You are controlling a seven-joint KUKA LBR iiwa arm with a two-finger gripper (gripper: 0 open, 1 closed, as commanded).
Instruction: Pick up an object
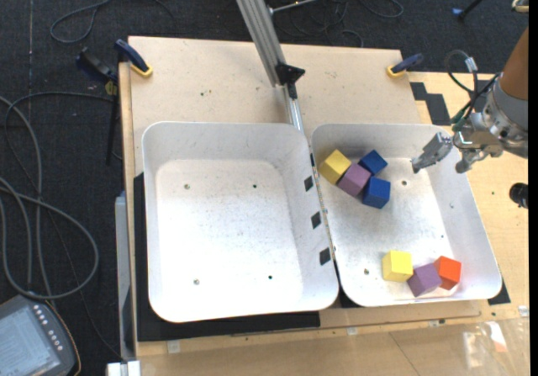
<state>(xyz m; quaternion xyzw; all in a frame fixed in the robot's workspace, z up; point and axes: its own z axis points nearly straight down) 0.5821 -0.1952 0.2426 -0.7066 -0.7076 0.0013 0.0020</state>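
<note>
Camera view, looking down on the bench: the blocks are all in the right bin. Near its far left corner I've got a tight cluster: a yellow block, a purple block touching it on the near side, a blue block just behind the purple one, and a second blue block pressed against the purple one's right. Down at the near right corner there's another group: a yellow cube, a purple cube just beside it, and an orange cube touching the purple one, right up by the bin's rim.

My gripper is over the far right part of that bin, fingers spread apart with nothing between them. One finger points toward the cluster, with bare white floor between them; the other sits closer to the bin's right wall. I can't tell how high it hangs above the floor. It's well apart from the near-corner cubes.

Arm reaches in from the right edge, grey wrist, cables looping above it.

Left bin sits alongside, its right wall meeting the right bin's left wall, floor speckled with dark marks. Both rest on a tan board, blue-and-yellow clamps at its far corners. A metal pole slants down from the top to the point where the bins meet. Black cables trail over the dark floor on the left.
</note>
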